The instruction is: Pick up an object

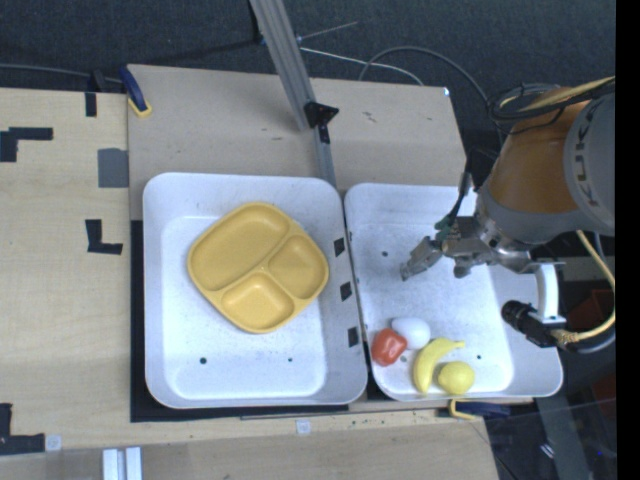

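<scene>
In the right bin (400, 208), near its front edge, lie a red round fruit (388, 347), a white egg-like object (411, 330), a yellow banana (432, 360) and a yellow lemon (456, 377), bunched together. My gripper (437, 258) hangs over the middle of the right bin, behind these objects and apart from them. One finger (417, 262) points down to the left and a second (462, 265) sits to its right; they stand apart with nothing between them.
The left bin (160, 268) holds a yellow divided plate (258, 266). A grey metal bar (290, 58) slants down to the divider between the bins. The arm's orange band (540, 168) looms over the right bin's far right side.
</scene>
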You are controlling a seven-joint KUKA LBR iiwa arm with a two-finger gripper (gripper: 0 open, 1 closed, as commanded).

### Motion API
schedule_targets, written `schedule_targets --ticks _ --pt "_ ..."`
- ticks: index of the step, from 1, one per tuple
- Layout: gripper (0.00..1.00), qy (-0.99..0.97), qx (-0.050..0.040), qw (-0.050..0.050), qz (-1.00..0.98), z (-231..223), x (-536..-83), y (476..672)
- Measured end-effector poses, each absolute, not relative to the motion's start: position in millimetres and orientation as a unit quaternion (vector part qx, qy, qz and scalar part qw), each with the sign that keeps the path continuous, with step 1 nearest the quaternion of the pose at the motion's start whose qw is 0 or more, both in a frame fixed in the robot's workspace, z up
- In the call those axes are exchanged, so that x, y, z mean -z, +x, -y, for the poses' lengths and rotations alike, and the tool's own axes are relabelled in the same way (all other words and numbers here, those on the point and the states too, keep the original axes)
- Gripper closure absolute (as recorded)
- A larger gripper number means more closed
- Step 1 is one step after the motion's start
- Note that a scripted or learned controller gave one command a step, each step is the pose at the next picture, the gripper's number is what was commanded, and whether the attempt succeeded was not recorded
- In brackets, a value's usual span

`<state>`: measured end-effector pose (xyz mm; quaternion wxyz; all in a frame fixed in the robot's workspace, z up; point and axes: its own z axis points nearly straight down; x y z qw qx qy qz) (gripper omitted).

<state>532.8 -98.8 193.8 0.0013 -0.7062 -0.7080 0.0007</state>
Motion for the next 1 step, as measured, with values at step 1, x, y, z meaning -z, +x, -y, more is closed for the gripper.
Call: schedule_targets --ticks 1 --pt "0.0 -0.706 -0.0005 0.001 0.708 98.8 -193.8 532.9"
